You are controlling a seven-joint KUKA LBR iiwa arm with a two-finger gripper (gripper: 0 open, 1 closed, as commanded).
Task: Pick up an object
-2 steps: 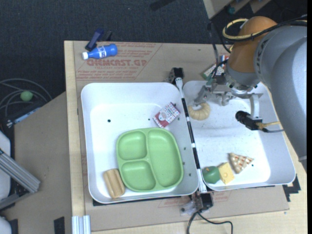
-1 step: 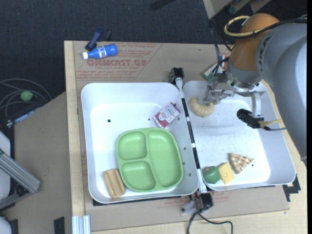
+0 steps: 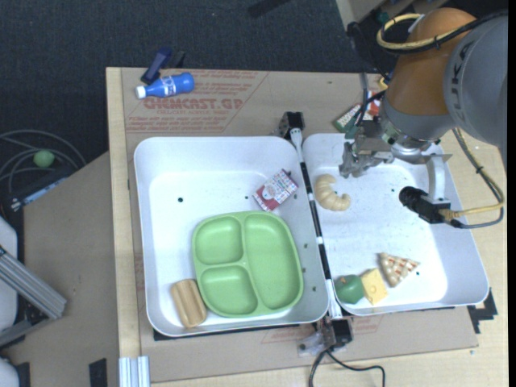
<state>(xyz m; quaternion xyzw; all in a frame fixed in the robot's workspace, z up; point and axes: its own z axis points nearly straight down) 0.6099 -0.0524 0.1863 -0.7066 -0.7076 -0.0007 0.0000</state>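
My gripper (image 3: 351, 168) hangs over the back left of the right bin (image 3: 451, 240), just above and right of a pale croissant (image 3: 330, 193) that lies by the divider. Nothing is visible between its fingers. A pizza slice (image 3: 397, 267), a yellow cheese wedge (image 3: 373, 285) and a green pepper (image 3: 350, 289) lie at the right bin's front. In the left bin (image 3: 161, 176) are a green divided plate (image 3: 244, 263), a red and white packet (image 3: 276, 190) and a tan bread piece (image 3: 189, 302).
A blue and white bottle (image 3: 165, 85) lies on the cardboard behind the left bin. A black clip (image 3: 291, 122) sits at the back of the divider. Cables and a black part (image 3: 421, 202) trail from the arm over the right bin.
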